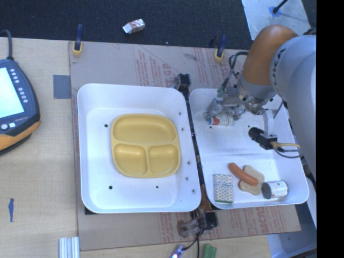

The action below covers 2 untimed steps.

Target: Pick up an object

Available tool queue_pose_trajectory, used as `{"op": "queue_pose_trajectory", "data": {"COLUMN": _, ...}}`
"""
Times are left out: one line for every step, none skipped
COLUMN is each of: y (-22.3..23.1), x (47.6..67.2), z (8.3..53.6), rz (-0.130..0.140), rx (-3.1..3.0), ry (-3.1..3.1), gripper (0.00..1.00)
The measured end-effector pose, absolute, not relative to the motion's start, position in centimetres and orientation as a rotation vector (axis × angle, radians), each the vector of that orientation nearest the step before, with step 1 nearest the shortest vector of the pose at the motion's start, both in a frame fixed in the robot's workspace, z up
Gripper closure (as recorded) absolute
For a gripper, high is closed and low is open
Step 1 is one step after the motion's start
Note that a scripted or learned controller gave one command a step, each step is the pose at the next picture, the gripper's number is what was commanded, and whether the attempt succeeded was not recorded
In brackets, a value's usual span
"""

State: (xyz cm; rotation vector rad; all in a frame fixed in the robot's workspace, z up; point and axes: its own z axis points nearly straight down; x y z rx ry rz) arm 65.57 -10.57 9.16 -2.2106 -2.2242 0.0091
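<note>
In the right bin [301, 195] on the counter [43, 176], we see the tool [221, 113] lowered at the far end over a small red-and-white object [215, 121]; whether its grip is apart or together we cannot tell. A yellow divided tray [145, 144] sits in the left bin [91, 144].

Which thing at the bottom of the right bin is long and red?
The toy hot dog sausage, lying on a tan bread slice, between the patterned packet and the white can.
</note>
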Motion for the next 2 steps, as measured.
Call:
{"op": "queue_pose_trajectory", "data": {"y": -9.97, "x": 65.56, "z": 9.16, "rz": 0.011, "rx": -2.209, "ry": -2.224, "gripper": 0.00}}
{"op": "queue_pose_trajectory", "data": {"y": -9.91, "x": 65.55, "z": 9.16, "rz": 0.011, "rx": -2.209, "ry": -2.224, "gripper": 0.00}}
